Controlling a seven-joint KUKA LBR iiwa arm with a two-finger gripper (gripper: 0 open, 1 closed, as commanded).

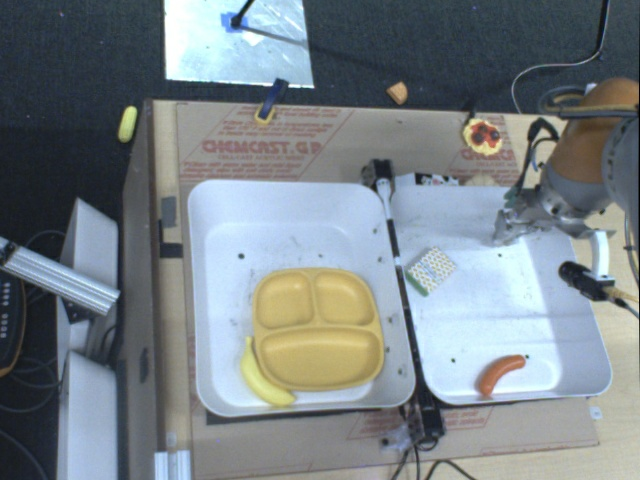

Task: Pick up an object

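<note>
The camera view shows the grey arm with its orange band (590, 143) entering from the right, partly cut off by the frame edge, its two-finger gripper (503, 230) low over the upper right part of the right white bin (560, 383); whether the claw is released or clenched I cannot tell, since it is small and blurred. In that bin lie a small green-and-white patterned sponge-like block (431, 269) near the left wall and an orange sausage-shaped toy (500, 373) near the front. The left white bin (215, 268) holds a yellow three-compartment plastic tray (318, 328), with a yellow banana (262, 380) tucked partly under its front left edge.
</note>
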